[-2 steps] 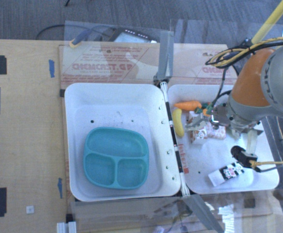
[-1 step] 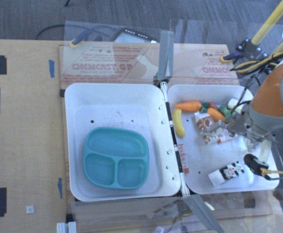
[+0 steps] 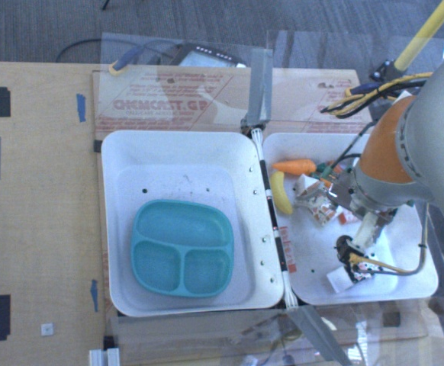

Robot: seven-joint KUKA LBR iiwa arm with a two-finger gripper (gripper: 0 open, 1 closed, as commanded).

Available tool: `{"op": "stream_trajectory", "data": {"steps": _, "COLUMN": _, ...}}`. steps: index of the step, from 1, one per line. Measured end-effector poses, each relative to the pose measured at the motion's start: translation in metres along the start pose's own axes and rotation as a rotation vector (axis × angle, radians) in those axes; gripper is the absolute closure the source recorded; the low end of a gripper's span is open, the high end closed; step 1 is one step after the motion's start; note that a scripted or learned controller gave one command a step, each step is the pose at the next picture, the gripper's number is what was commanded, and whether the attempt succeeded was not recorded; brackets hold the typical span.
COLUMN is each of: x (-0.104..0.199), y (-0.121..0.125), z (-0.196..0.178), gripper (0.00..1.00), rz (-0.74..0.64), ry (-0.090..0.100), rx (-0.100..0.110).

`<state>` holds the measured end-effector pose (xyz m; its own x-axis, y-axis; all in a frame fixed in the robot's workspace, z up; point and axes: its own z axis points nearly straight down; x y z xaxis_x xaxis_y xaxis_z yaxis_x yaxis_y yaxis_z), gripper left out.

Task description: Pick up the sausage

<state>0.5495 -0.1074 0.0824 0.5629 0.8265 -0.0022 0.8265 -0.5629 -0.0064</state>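
The arm runs off the frame at 3 o'clock and hides the right bin's corner at 2 o'clock. Under the wrist, toward the bin's 11 o'clock, small pale and reddish things huddle together. They are too small and muddled to name, and whether any is the sausage cannot be told.

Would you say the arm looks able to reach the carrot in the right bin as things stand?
Probably yes. The carrot lies uncovered near the far wall of the right bin, beside the banana, and the arm hangs over that bin. The close wall may cramp a grasp.
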Motion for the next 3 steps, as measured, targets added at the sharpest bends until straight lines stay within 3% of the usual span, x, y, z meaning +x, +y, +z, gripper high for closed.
{"op": "stream_trajectory", "data": {"steps": 1, "x": -0.036, "y": 0.066, "z": 0.001, "gripper": 0.00, "rz": 0.251, "ry": 0.006, "rx": 0.015}}
{"op": "stream_trajectory", "data": {"steps": 2, "x": -0.003, "y": 0.122, "z": 0.004, "gripper": 0.00, "rz": 0.023, "ry": 0.013, "rx": 0.070}}
{"op": "stream_trajectory", "data": {"steps": 3, "x": -0.003, "y": 0.125, "z": -0.008, "gripper": 1.00, "rz": 0.018, "ry": 0.008, "rx": 0.053}}
